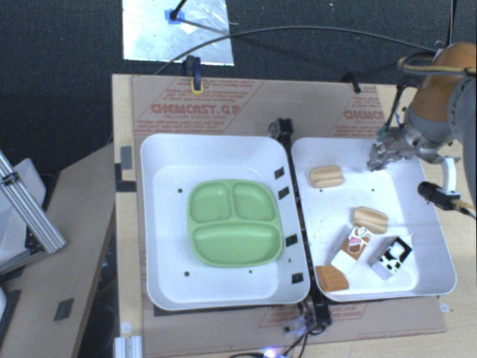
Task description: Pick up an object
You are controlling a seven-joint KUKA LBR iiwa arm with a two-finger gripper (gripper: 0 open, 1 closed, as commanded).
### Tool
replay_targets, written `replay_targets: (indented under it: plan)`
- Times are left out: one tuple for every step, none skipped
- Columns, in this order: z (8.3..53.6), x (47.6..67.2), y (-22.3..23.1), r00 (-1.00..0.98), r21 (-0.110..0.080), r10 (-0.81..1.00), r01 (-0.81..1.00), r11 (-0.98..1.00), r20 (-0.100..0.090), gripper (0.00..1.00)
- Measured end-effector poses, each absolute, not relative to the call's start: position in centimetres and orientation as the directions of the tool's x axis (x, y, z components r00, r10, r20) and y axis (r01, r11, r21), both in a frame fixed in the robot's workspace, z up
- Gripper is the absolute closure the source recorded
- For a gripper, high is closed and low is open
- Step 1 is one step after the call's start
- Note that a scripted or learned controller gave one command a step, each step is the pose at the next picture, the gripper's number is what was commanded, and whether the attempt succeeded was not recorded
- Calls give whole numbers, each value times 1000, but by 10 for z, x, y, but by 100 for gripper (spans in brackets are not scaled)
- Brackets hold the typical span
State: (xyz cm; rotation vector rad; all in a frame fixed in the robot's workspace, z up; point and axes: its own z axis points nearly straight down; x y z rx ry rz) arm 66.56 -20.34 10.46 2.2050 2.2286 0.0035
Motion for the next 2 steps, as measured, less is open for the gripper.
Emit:
replay_targets:
  plan:
    - [154, 660, -199, -8, 6, 1000, 1000, 8, -2, 100]
    - [218, 665, -195, -8, 9, 1000, 1000, 8, -2, 100]
